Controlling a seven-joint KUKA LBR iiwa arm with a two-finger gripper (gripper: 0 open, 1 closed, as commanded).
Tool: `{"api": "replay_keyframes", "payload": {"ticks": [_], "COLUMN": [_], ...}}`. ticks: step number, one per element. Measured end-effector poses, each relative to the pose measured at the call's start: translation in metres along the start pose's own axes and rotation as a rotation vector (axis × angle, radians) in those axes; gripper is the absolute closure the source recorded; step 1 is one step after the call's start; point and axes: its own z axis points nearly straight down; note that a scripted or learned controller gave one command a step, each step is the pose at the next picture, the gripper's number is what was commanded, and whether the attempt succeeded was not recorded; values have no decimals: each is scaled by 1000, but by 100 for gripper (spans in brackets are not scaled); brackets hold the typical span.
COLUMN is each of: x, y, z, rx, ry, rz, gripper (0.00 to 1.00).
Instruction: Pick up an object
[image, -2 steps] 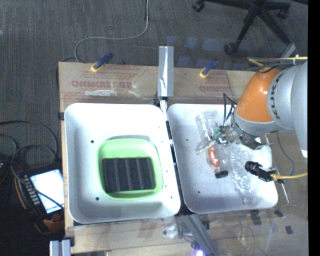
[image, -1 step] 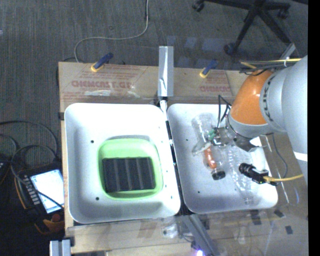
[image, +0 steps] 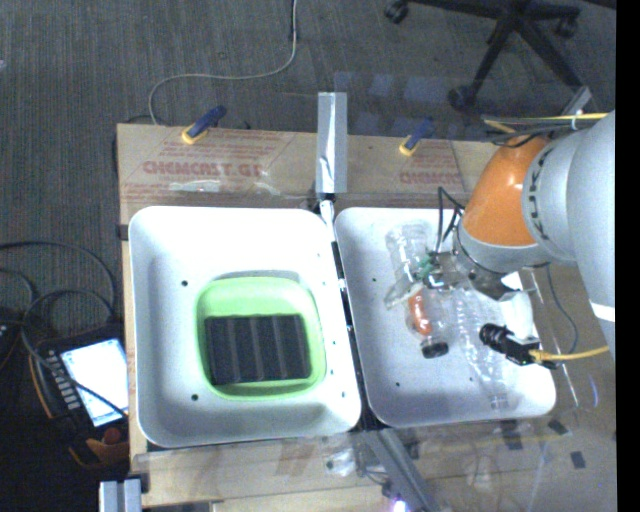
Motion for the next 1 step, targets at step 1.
{"api": "replay_keyframes", "payload": {"ticks": [1], "x": [-10], "y": [67], "z": [-59], "rx": [34], "ry": [8], "rz": [-26], "gripper": [100]}}
